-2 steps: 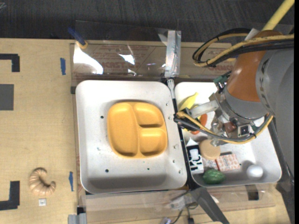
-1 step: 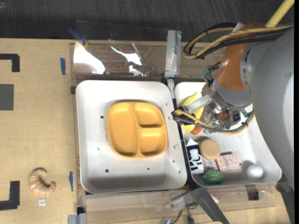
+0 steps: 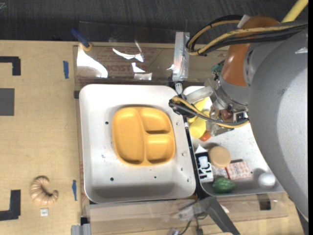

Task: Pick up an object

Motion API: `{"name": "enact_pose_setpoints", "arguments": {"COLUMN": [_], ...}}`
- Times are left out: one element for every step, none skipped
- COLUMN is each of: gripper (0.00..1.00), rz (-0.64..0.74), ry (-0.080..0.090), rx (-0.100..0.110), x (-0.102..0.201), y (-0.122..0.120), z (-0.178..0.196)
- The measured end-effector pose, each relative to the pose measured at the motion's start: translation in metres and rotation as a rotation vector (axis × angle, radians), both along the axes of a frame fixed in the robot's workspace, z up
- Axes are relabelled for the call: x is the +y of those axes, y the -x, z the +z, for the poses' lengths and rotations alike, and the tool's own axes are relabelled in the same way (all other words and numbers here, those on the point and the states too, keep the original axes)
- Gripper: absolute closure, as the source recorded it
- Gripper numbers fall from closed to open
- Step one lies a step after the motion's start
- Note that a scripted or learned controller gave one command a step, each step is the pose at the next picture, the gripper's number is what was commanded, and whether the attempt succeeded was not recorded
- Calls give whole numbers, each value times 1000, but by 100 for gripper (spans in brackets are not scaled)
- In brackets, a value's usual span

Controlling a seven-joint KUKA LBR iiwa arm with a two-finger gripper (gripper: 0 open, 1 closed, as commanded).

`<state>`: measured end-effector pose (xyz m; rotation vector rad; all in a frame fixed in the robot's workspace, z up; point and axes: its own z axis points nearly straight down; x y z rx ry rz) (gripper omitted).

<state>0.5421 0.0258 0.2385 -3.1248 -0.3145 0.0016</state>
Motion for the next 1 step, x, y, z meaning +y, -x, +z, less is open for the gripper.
{"name": "enact_pose_setpoints", "arguments": {"gripper": [100], "rz": [-2], "ry": [1], "rx": [8], "x": [-23], "y": [65], "z": [-53]}}
